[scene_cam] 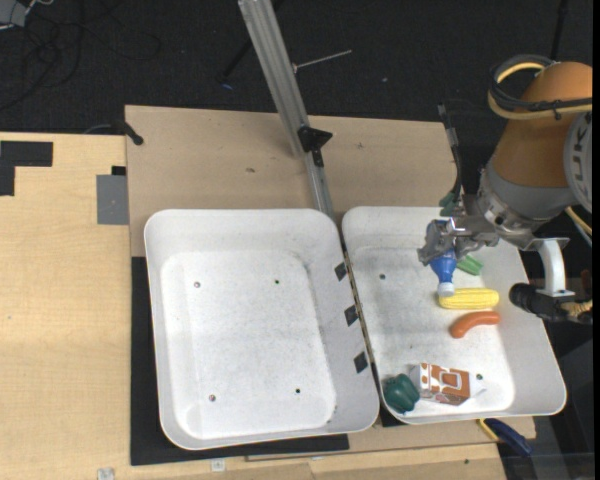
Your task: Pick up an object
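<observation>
My gripper (440,247) hangs over the upper middle of the right bin (525,393), reaching in from the right. Directly under it, touching or nearly touching its tip, is a small blue object (445,269) with a white end. A green piece (470,264) lies just to the right of the blue one. Below them lie a yellow corn cob (469,298) and an orange sausage shape (474,322). Near the bin's front edge sit an orange-and-white carton (447,383) and a dark green lump (400,393).
The left bin (170,268) stands beside the right one, with black clips along the shared rim. A slanted metal rail (285,93) rises behind the bins. The arm's orange band and grey body fill the upper right.
</observation>
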Robot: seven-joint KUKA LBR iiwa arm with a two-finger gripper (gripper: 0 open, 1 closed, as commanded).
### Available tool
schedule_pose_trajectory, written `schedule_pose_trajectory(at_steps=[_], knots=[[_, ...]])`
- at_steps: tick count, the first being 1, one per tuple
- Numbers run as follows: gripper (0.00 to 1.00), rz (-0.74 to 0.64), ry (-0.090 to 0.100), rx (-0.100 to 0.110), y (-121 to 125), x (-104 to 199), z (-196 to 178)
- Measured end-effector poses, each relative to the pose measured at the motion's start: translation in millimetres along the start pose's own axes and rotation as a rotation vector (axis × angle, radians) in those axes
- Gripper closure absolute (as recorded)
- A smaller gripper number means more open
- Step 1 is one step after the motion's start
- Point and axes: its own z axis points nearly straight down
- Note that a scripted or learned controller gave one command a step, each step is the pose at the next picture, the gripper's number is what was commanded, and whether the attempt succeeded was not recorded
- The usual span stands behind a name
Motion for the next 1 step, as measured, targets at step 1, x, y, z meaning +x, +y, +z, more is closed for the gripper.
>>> schedule_pose_trajectory(at_steps=[1], knots=[[1.0,-0.001,0.003,0.003,-13.5,54.2,5.1]])
